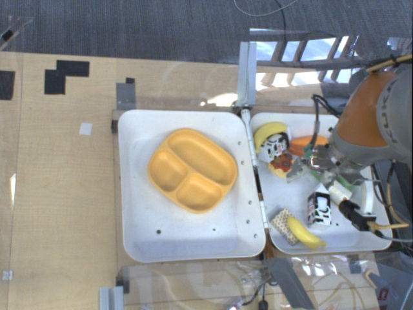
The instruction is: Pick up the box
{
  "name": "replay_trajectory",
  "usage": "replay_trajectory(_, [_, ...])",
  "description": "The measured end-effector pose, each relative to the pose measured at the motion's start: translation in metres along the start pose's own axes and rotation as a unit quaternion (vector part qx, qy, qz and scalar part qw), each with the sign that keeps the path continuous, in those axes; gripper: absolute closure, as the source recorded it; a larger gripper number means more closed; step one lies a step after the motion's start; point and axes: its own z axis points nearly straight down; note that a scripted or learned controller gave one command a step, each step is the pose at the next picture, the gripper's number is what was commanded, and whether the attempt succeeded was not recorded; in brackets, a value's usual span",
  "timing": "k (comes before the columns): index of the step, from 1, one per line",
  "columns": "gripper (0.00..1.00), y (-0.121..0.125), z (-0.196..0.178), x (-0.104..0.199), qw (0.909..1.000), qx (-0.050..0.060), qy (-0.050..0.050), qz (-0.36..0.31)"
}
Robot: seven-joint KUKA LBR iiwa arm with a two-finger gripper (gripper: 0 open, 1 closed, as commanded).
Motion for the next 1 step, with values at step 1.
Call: replay_trajectory(1, [0.0,0.0418,0.012,-0.0037,0.9991,0.0,0.0,0.042])
